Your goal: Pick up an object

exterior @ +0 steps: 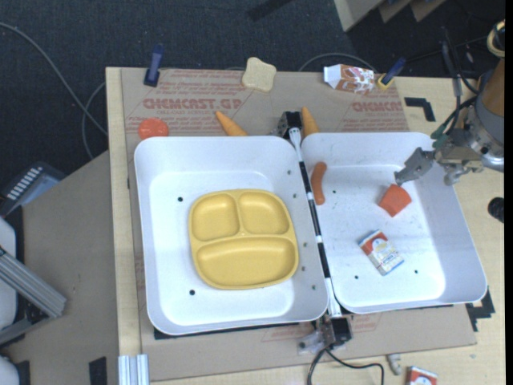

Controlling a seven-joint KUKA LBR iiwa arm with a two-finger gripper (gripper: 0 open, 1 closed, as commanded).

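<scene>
Apparently lining up a pick, the gripper [414,169] is hovering near the right bin's [449,283] far edge, just above the orange-red block [394,200], holding nothing; how far it is spread, I cannot tell.

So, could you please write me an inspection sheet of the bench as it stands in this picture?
Surface: cardboard-covered bench bearing left bin and right bin, side by side.
Job's things: orange block, small carton and orange sausage-shaped piece in the right bin; yellow divided plate in the left bin.
Clutter: bread slice, carrot, orange disc, wrapper behind the bins.
Grippers: gripper over the right bin, just above the orange block; fingers hold nothing.
Cables: black cable at the front edge; grey cable on the floor at left.
Surroundings: dark carpet.
</scene>
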